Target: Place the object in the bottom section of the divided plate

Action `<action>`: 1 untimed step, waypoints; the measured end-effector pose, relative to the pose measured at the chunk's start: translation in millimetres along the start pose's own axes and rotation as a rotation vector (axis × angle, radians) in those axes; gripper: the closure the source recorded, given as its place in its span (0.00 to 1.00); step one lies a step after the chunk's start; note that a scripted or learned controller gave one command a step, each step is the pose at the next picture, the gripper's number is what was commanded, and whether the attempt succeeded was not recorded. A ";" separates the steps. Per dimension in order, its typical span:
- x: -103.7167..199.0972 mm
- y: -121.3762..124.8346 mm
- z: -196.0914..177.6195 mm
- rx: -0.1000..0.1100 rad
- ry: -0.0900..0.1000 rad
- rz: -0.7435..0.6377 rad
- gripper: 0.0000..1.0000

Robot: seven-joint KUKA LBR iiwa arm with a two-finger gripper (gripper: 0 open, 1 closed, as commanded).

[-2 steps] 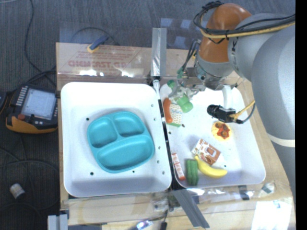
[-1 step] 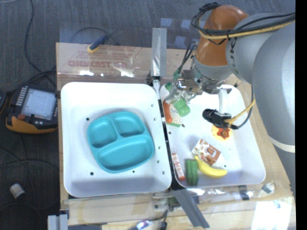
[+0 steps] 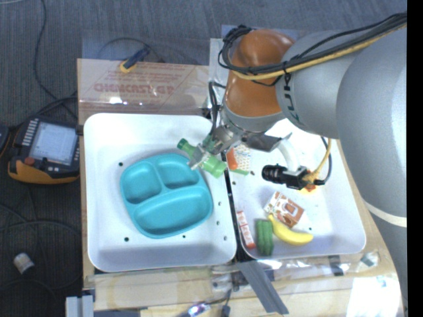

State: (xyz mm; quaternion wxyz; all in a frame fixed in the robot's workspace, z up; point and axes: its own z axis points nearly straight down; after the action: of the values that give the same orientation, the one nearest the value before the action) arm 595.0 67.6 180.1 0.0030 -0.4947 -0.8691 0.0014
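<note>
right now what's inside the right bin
A banana, a green vegetable, and a small snack packet lie in the right bin. The arm covers its far end.

Setting: robotics laboratory or test cell. Evidence: a large grey industrial arm (image 3: 357, 78) with an orange band, cables strapped along its body, reached in from the right. Two shallow white bins (image 3: 99, 243) sat side by side on a makeshift bench. A cardboard sheet (image 3: 139, 84) lay at the far side. A handheld control pendant (image 3: 46, 149) with a screen rested on grey carpet (image 3: 39, 58) at left, among loose black cables (image 3: 26, 5). Toy food, including a plastic banana (image 3: 292, 234), lay in the right bin.
</note>
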 end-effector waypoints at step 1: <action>-1.0 -0.4 -0.2 0.000 0.000 0.002 0.00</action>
State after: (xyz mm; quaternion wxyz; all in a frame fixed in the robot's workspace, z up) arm 595.2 66.5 180.2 0.0028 -0.4954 -0.8686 0.0016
